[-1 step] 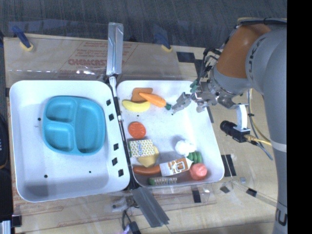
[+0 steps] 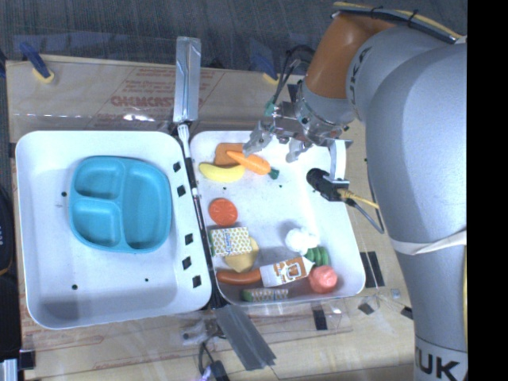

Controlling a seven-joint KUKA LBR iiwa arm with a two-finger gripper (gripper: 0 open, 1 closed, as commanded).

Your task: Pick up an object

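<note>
Here we enter the right bin first. Item one, the carrot: one toy piece, lying flat near the bin's far wall. Its long axis runs at a slight slant across the view, the orange body towards the upper left and the green stub towards the lower right, so we read the leafy end as pointing at the bin's middle. Its orange end lies against a darker orange piece, one, and just beside the banana, one, whose length runs nearly level across the view.

The tool stands just above the carrot in the view, its two fingers spread apart with nothing between them. One fingertip is close over the carrot's body; we cannot tell whether it touches.

In the same bin we also count:
- one red-orange tomato
- one patterned yellow box
- one yellow wedge touching that box
- one brown sausage
- one small carton with an orange label
- one white ball
- one green piece just beside the ball
- one pink-red round fruit in the near right corner
- one dark green stick along the near wall

The left bin holds one blue divided plate with three compartments. The two bins sit side by side on the table.
</note>
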